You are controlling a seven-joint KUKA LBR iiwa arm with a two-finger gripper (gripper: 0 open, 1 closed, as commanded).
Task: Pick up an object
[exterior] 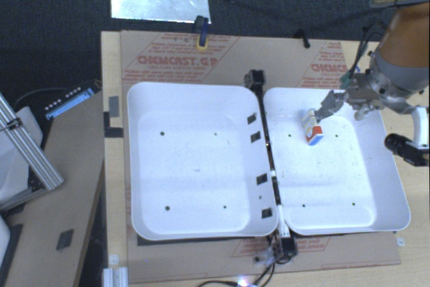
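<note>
In the right bin, a small white, red and blue object lies just left of the gripper. Fingertips near its top edge; grasp and finger opening cannot be told.

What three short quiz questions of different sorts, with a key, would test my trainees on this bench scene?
1. True or false: the small white, red and blue object lies in the left bin.
2. From which side of the view does the arm reach in?
3. The tool is: A) over the right bin, close to the object; B) over the left bin; C) off the bench.

Key: 1 false; 2 the right; 3 A.
</note>
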